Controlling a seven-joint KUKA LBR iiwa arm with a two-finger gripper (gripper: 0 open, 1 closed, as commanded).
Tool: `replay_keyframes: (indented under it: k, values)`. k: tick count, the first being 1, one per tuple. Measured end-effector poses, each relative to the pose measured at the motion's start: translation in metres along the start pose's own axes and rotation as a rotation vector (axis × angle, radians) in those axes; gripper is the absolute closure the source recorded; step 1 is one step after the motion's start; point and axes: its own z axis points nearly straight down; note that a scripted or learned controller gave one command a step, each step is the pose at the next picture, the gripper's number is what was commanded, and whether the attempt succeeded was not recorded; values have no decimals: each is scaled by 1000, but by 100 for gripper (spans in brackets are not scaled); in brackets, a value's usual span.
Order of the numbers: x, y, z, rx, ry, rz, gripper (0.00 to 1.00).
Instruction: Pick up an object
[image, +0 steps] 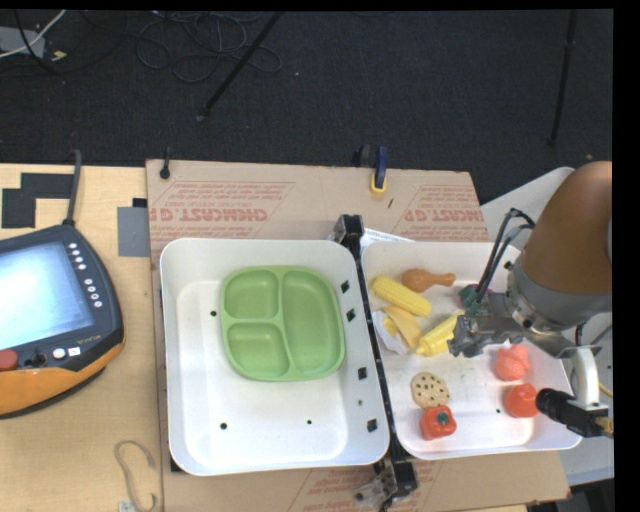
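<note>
I saw gripper (462, 338) low by yellow piece (437, 336), mid right bin (480, 440) | grip state: couldn't tell | risk: crowded corn (401, 295) could get nudged, grasp slipping

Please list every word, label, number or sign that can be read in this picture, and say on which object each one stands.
"CHEMCAST. G": red print, upside down in this view, on the cardboard sheet behind the left bin.
A second red print, on the same cardboard behind the right bin, looks like the same text but is too blurred to confirm.
Handheld control pad at the left: its screen and buttons are too small and washed out to read.
</note>
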Motion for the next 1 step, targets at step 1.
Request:
replay_keyframes:
  k: [1]
  values:
    - [14, 44, 11, 2, 0, -1, 100]
